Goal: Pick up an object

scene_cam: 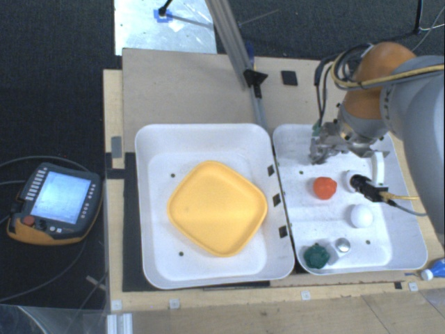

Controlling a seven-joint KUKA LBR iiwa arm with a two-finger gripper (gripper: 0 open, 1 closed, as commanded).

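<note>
Right now your gripper (321,152) hangs over the right bin (403,252), above the red ball (324,187); you cannot tell its opening.

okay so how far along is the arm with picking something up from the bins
Done: the arm has reached over the right bin, and its pincer sits low near the far left corner. In hand: nothing visible between its fingers. Left: the whole grasp and lift. The red object, white ball, green object and small silver object all lie on the bin floor; the yellow plate lies in the left bin.
</note>
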